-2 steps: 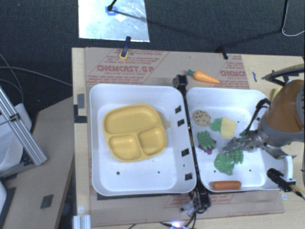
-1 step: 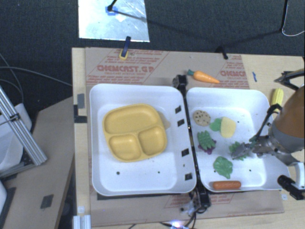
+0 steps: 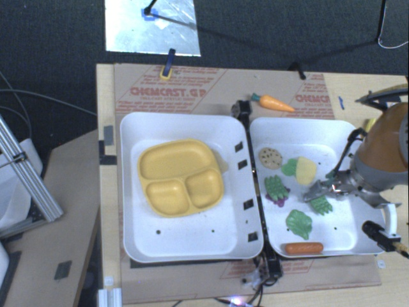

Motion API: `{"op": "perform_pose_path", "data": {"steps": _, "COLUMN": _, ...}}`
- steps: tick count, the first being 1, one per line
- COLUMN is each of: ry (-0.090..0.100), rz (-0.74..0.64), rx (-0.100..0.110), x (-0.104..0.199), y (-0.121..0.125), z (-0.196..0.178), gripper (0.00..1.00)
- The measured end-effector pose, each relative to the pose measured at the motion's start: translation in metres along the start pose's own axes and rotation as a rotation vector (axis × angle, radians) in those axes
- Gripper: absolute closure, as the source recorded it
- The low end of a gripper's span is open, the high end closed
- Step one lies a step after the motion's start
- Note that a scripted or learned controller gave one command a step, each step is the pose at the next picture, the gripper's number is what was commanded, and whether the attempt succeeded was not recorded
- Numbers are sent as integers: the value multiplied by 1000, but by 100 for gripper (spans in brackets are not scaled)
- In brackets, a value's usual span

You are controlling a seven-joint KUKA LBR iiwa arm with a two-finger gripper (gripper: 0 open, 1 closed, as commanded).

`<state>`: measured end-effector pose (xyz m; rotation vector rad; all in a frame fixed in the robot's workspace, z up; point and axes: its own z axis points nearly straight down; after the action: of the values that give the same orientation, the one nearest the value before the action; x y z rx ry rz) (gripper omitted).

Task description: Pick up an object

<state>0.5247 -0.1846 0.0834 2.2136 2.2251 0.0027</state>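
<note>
Camera view: gripper (image 3: 317,191) low in right white bin (image 3: 342,242)
Gripper state: cannot tell
Nearest: green leafy toy (image 3: 321,204), touching
Left white bin (image 3: 128,190): yellow sectioned plastic tray (image 3: 180,177)

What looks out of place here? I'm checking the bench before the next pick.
The toy carrot lies outside both bins, on the board behind the right bin, while the other toy foods sit inside it.

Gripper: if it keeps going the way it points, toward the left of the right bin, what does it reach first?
Probably the purple-and-green toy; the gripper points left toward it over bare bin floor. The yellow piece sits just above that line. Height is unclear, so it could pass over.
</note>
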Motion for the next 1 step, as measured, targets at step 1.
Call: {"op": "perform_pose_path", "data": {"steps": 1, "ry": 0, "rz": 1, "rx": -1, "x": 0, "y": -1, "z": -12, "gripper": 100}}
